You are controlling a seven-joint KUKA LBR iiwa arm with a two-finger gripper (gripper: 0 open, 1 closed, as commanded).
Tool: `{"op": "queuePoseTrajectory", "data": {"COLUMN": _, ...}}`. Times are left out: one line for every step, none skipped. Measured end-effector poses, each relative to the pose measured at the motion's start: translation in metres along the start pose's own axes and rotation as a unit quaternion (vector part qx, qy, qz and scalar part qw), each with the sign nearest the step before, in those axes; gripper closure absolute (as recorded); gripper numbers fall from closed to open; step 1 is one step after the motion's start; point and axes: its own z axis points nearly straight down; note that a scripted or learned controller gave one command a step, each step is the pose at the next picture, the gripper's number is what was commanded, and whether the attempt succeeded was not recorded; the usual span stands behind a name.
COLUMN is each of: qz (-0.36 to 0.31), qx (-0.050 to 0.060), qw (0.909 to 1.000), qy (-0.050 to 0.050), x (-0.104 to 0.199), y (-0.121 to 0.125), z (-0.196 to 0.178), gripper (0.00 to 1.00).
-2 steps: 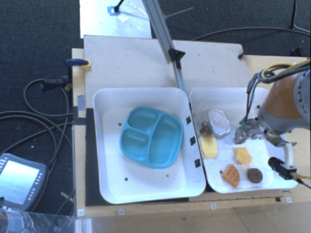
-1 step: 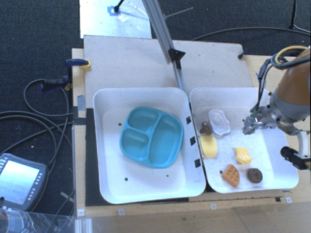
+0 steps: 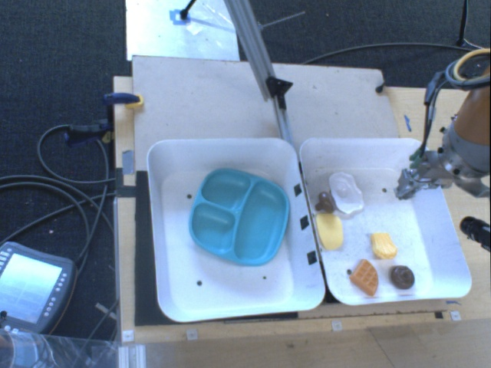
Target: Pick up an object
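The desk (image 3: 253,102) is a pale wooden top with a lighter board laid across its rear part. Two shallow white bins sit directly on it, side by side and touching along their inner walls. Taking the left bin (image 3: 165,228) as landmark: the right bin (image 3: 453,244) lies just beside it on its right, and a dark mat (image 3: 144,267) shows under its left and front edges. A slanted metal pole (image 3: 249,41) meets the desk just behind the bins' shared corner, at a black bracket (image 3: 278,87). Well behind and to the left of the left bin, a blue and yellow clamp (image 3: 124,99) grips the desk's edge.
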Motion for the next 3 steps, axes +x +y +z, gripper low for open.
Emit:
{"op": "queuePoseTrajectory", "data": {"qz": -0.003, "qx": 0.003, "qw": 1.0000, "qy": 0.003, "x": 0.063, "y": 0.000, "z": -0.002, "gripper": 1.00}}
{"op": "queuePoseTrajectory", "data": {"qz": -0.003, "qx": 0.002, "qw": 1.0000, "qy": 0.002, "x": 0.118, "y": 0.016, "z": -0.003, "gripper": 1.00}}
{"op": "queuePoseTrajectory", "data": {"qz": -0.002, "qx": 0.004, "qw": 1.0000, "qy": 0.002, "x": 0.167, "y": 0.019, "z": 0.003, "gripper": 1.00}}
